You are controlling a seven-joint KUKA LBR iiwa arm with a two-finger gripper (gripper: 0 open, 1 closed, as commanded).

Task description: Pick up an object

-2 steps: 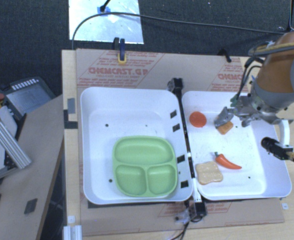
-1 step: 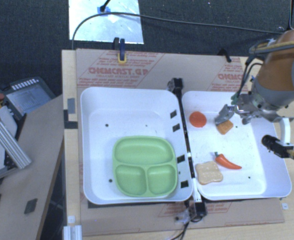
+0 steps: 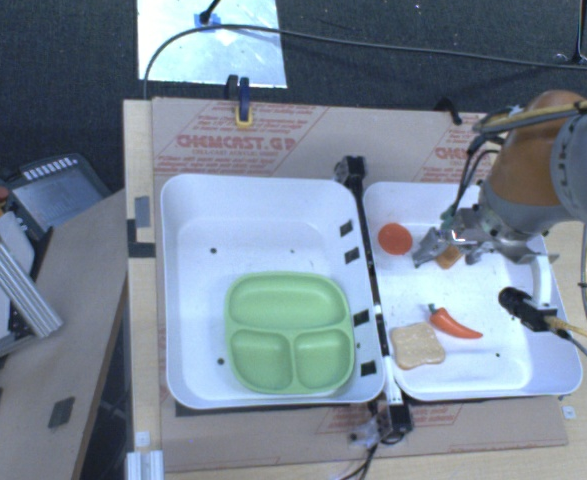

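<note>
Object of choice looks like the small orange-brown piece [image 3: 450,257] in the right bin [image 3: 553,368], and the gripper [image 3: 443,251] is down right on it, fingers around it (grasping, as far as I can tell). Just beside sits a red-orange ball [image 3: 395,238]; nearer me, a chili pepper [image 3: 455,324] and toast [image 3: 417,346]. Next call: a clean straight lift.

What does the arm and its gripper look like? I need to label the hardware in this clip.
The arm is a rounded grey body with an orange band above the wrist. Thin cables run along its top edge and down to the wrist. The gripper is a small grey metal two-finger unit.
</note>
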